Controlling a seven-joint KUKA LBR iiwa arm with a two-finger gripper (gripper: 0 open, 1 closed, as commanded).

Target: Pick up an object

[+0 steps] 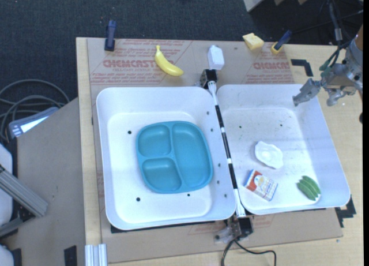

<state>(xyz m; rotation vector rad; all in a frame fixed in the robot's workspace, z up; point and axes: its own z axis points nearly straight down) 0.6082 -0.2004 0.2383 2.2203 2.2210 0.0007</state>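
While the gripper [319, 93] hovers open and empty over the right bin [331, 143], its white piece [268, 154], packet [261, 184] and green pod [308, 187] lie unpicked.

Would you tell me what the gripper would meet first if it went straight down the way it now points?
Probably the right bin's bare white floor near its far right corner; the gripper hangs above there, though depth is unclear.
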